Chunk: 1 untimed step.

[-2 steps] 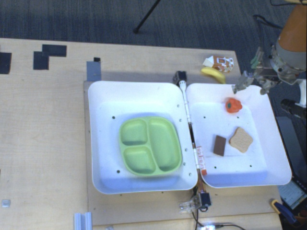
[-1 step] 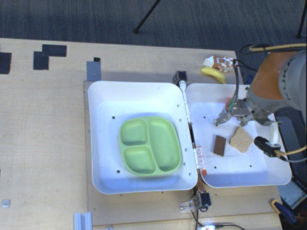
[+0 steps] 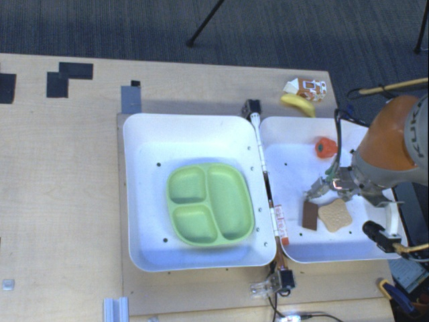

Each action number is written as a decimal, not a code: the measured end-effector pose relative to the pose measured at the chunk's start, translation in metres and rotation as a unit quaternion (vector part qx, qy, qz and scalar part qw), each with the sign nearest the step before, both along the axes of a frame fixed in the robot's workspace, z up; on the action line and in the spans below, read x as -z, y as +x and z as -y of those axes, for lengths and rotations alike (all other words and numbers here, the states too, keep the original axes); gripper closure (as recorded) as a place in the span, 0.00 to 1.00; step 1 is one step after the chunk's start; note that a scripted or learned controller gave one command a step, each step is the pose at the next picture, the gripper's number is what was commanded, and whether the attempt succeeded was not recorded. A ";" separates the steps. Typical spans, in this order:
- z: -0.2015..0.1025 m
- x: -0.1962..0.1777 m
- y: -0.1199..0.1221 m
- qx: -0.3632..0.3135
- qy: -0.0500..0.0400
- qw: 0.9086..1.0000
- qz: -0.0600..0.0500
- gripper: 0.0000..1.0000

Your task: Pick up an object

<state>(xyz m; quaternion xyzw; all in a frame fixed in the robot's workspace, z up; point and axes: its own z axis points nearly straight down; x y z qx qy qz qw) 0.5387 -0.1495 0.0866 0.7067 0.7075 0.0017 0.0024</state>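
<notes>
The right bin (image 3: pixel 295 180) holds three loose things: a brown block (image 3: pixel 310 216), a tan slice (image 3: pixel 334 216) that looks like toy bread, and a red-orange piece (image 3: pixel 326 147) like a small tomato at the far side. The left bin (image 3: pixel 141 180) holds a green tray (image 3: pixel 210 204) with three wells. A banana (image 3: pixel 297 102) and a small packet (image 3: pixel 312 88) lie on the bench beyond the bins.

The gripper (image 3: pixel 328 186) hangs over the middle of the right bin, below the orange band (image 3: pixel 387 139) of the arm. Its fingers seem spread a little, with nothing between them, though they are small and blurred here, so that is a cautious reading.

The block lies just near and slightly left of the gripper, standing on edge or tilted; the slice lies just near and right of it, touching or almost touching the block. The red piece is farther off, toward the far wall.

The block is probably the best target: likely light, stiff and flat-sided, so a pinch across its thin sides should hold. The slice lies flat and offers little edge to take; the round piece may roll or slip out.
</notes>
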 end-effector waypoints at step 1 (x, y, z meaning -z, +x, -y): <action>0.000 -0.012 0.003 -0.001 0.000 1.000 0.003 1.00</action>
